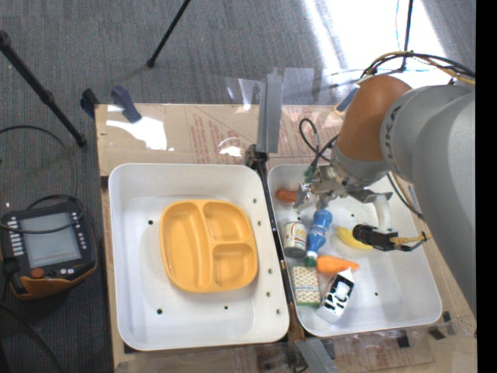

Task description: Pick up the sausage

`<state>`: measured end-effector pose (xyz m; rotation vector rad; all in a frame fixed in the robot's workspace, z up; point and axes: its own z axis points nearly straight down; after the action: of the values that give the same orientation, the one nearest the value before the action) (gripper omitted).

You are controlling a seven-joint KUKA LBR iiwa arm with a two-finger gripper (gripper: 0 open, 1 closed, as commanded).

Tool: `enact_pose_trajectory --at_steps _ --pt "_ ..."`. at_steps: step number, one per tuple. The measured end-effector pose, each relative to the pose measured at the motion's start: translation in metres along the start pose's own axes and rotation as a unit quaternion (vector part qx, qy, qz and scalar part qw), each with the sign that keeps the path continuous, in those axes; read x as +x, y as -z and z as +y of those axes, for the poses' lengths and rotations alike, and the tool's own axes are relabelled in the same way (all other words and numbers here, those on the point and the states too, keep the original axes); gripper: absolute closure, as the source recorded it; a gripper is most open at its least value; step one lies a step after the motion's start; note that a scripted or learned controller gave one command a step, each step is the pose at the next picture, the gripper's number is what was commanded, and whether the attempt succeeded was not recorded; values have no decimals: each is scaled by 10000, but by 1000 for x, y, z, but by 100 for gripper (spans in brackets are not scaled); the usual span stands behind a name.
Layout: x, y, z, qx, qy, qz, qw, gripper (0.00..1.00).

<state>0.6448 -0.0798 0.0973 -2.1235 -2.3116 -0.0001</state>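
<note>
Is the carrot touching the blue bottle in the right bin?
Touching. In the camera view, the carrot's pale end meets the blue bottle's lower end, with no gap visible between them.

A robotics lab — a plywood bench point(178, 127) stands on grey office carpet point(70, 45), with black tripod legs point(43, 88) splayed beside it. A grey handheld control pendant with a screen point(46, 247) lies on the floor, and loose cables point(408, 22) trail overhead — a test rig, not a home.

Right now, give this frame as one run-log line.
gripper: right bin, above sausage | grasp: not visible | plate: left bin
</note>
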Motion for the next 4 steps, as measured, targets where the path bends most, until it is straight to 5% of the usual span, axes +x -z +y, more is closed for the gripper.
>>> enact_pose_trajectory --at_steps 1,2,3,4 --pt "-40 -10 -26 4 -449 -2 9990 100" --pt "-40 -10 -26 3 -451 0 9990 0" --pt "1 -10 -1 6 -994 -4 9950 0" --pt "2 -2 -1 21 -975 -1 9952 100"
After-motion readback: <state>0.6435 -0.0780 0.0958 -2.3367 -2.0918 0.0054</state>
